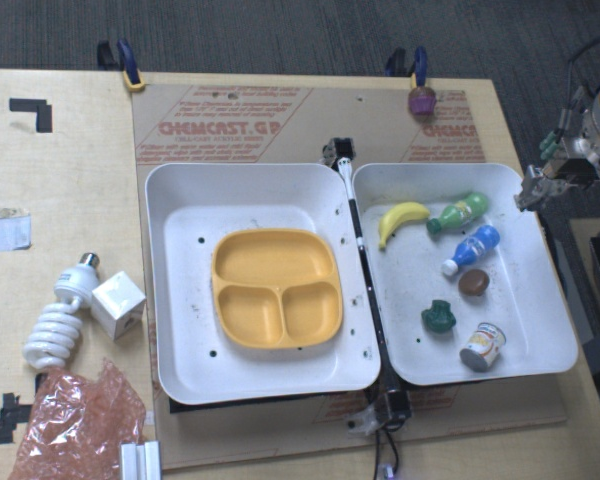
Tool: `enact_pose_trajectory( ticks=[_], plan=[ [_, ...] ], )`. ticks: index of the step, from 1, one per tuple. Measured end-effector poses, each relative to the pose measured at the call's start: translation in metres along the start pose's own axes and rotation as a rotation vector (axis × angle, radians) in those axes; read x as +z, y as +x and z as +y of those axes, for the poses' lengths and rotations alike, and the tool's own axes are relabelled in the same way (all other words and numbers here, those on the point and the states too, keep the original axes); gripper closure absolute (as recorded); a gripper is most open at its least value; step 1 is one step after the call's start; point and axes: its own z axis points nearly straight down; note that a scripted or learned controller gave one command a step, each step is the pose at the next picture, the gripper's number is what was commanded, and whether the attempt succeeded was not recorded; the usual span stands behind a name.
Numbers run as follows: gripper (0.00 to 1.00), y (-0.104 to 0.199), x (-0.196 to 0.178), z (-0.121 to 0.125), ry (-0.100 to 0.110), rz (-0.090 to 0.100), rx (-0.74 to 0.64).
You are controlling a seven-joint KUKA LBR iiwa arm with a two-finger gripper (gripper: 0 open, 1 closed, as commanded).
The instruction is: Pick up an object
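The gripper [533, 193] is hanging at the right bin's [555, 268] upper right rim, outside the cluster of objects; whether it is open or closed cannot be told, and nothing is showing in its grasp. Candidate objects are lying loose in that bin: banana [400, 219], green bottle [458, 212], blue bottle [471, 249], brown ball [474, 283], green piece [439, 317], small can [483, 346]. The yellow tray [277, 288] is occupying the left bin [175, 278], apparently as a separate receptacle. No pick is looking begun.
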Motion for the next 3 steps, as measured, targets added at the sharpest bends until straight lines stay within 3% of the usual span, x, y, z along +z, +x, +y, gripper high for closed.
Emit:
enact_pose_trajectory(
  ticks=[1, 2, 3],
  plan=[
    [0.00, 0.008, 0.102, -0.009, 0.000, 0.000, 0.001],
    [0.00, 0.031, 0.130, -0.006, -0.025, -0.009, 0.001],
    [0.00, 0.105, 0.151, -0.034, -0.001, 0.001, 0.001]
  ],
)
